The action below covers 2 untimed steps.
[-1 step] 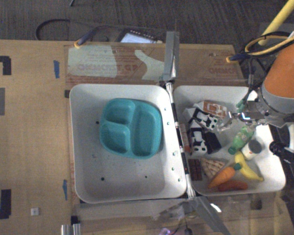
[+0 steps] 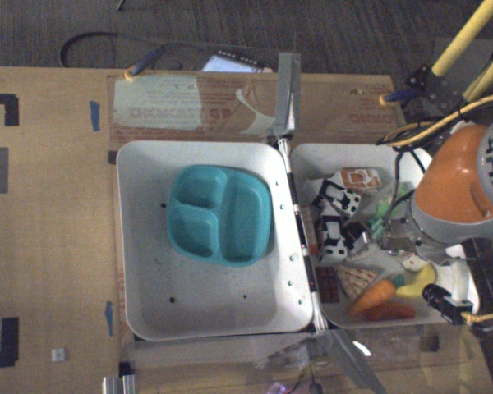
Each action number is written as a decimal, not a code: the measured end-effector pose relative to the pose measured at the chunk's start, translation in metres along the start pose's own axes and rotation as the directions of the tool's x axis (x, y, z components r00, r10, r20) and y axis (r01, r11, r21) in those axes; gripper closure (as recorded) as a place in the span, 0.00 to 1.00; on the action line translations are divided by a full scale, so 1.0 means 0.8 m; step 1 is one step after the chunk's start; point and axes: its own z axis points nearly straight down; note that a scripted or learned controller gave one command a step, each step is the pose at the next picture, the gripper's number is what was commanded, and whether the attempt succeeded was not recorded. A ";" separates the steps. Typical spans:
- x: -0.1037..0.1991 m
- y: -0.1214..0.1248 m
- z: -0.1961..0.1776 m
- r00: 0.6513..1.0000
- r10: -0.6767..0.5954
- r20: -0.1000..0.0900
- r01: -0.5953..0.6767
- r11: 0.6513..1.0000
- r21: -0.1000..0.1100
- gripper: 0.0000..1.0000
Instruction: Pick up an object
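Camera view: arm (image 2: 458, 183) w/ orange band hangs over right bin (image 2: 357, 156) amid toys, carrot (image 2: 372, 296) near front wall, teal tray (image 2: 220, 213) in left bin (image 2: 140, 220); gripper state can't tell

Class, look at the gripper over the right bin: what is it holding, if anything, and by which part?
It cannot be told. The arm covers the gripper over the right bin, so no toy is seen between its fingers.

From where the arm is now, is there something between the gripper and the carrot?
Nothing visible blocks it. The gripper is low in the right bin, and the carrot lies just below it in the view, toward the near wall. A yellow piece lies beside the carrot, and a red piece touches it.
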 end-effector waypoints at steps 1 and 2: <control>-0.001 0.000 -0.012 1.000 0.003 0.000 -0.003 1.000 -0.002 1.00; 0.068 -0.023 -0.165 0.995 0.100 0.000 -0.100 0.995 0.002 1.00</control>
